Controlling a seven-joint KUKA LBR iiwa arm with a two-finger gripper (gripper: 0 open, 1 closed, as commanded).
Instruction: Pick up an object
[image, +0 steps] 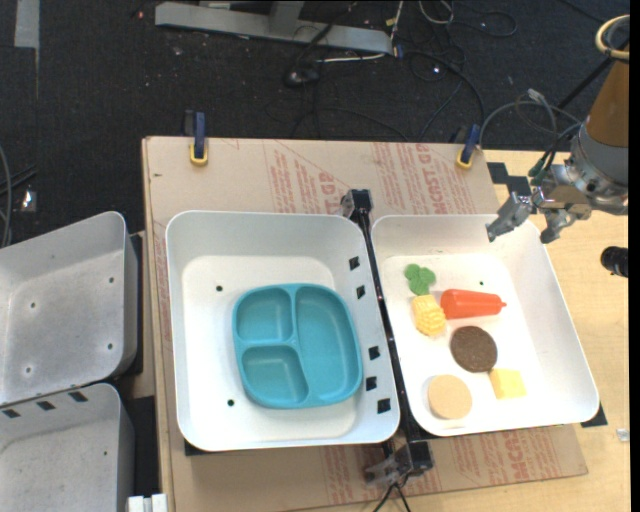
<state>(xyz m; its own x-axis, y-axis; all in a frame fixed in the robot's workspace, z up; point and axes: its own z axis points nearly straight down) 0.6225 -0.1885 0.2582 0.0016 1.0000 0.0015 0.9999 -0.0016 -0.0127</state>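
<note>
The right bin (540, 260) holds toy food: a green broccoli piece (420, 278), a yellow corn cob (429, 315), an orange carrot (472, 303), a brown round patty (473, 348), a tan round cookie (449, 396) and a small yellow cheese block (508, 383). My gripper (527, 222) hangs over the bin's far right corner, above and to the right of the carrot. Its two fingers are spread apart with nothing between them.
The left bin (200, 250) carries a teal three-compartment plate (297, 345). A black divider with clips runs between the bins. Yellow clamps (199, 152) hold the cardboard base at the back. Grey trays (60, 300) lie off to the left.
</note>
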